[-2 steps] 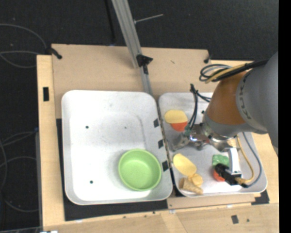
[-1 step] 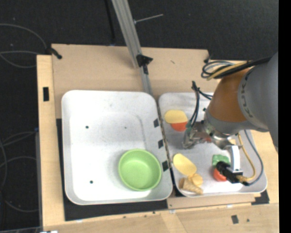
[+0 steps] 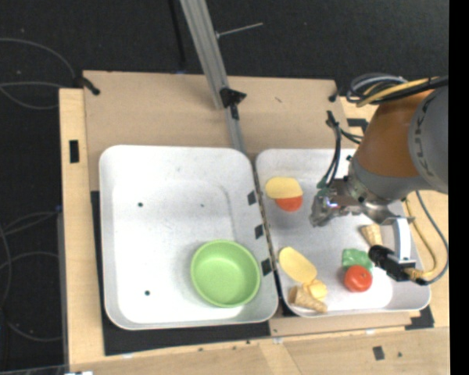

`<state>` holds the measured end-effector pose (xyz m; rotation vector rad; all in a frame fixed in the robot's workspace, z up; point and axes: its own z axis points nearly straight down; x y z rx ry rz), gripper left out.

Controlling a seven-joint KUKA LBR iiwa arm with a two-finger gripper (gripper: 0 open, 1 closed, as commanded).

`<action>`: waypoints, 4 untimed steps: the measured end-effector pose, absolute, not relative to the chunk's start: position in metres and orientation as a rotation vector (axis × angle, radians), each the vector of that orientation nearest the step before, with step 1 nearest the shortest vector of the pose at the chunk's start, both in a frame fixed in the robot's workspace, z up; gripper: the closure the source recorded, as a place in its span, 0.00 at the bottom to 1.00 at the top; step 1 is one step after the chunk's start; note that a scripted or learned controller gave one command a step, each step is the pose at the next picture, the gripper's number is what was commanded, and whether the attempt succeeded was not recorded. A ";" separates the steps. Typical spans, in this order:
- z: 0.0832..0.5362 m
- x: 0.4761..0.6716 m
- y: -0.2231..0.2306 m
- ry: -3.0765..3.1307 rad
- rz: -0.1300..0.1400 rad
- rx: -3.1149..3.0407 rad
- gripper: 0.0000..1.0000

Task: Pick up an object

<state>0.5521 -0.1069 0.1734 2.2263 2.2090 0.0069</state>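
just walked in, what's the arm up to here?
The KUKA arm reaches in from the right, its gripper over the right bin, beside a yellow-and-red toy. Nothing is visibly held. Also in that bin: a yellow piece, a tan piece, a green block and a red ball. The left bin holds a green bowl.

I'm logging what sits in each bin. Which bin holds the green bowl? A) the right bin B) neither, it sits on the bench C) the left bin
C: the green bowl sits in the near right corner of the left bin, apart from the toys in the right bin.
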 end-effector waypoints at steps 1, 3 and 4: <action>0.218 0.550 -0.105 2.222 0.007 2.213 1.00; 0.247 0.559 -0.055 2.227 -0.001 2.215 1.00; 0.248 0.576 -0.007 2.230 0.003 2.213 1.00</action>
